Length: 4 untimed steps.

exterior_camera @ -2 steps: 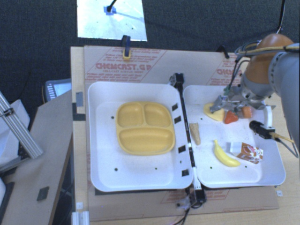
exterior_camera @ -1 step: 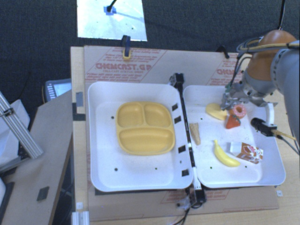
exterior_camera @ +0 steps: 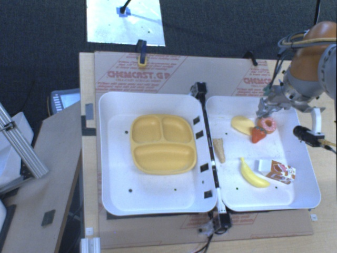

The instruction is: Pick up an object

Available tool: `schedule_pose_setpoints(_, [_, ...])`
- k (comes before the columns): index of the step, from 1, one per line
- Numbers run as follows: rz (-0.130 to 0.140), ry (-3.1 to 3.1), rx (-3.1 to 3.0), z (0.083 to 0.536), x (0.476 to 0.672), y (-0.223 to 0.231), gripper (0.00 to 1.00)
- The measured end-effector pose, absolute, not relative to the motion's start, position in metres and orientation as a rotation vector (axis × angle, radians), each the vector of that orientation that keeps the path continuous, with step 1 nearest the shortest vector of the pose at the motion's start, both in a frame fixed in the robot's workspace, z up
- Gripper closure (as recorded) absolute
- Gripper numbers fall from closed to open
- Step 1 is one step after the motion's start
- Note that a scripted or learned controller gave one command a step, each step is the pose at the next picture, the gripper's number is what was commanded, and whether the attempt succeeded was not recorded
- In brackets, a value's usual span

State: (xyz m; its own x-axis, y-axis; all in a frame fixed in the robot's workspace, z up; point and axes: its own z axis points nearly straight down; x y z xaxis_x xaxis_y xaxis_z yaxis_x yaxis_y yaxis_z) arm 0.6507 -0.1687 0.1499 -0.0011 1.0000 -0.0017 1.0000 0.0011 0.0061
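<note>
Hovering low over the right bin (exterior_camera: 303, 191), the pincer (exterior_camera: 265, 111) grips nothing visible; whether it is released or clenched cannot be told. The pink doughnut (exterior_camera: 268, 124) and red strawberry (exterior_camera: 258, 135) lie just below it, apparently untouched. The pick is not yet done: closing and lifting remain.

Fixed overhead camera, slanted onto both bins (exterior_camera: 110, 141)

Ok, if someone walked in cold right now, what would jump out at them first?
Probably the big yellow divided tray, sitting alone in the left bin. Then the small clutter in the right bin: a banana, a red strawberry touching a pink doughnut, with the pincer poised just above those two.
</note>
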Motion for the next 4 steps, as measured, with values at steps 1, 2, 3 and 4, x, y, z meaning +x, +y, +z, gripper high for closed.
schedule_pose_setpoints(1, [0.006, 2.221, 2.211, 0.213, 0.657, -0.174, 1.00])
schedule_pose_setpoints(2, [0.004, 2.225, 2.212, 0.262, 0.659, -0.174, 1.00])
schedule_pose_setpoints(3, [0.002, 2.230, 2.211, 0.263, 0.654, -0.120, 1.00])
schedule_pose_setpoints(4, [0.001, 2.231, 2.213, 0.248, 0.645, -0.072, 1.00])
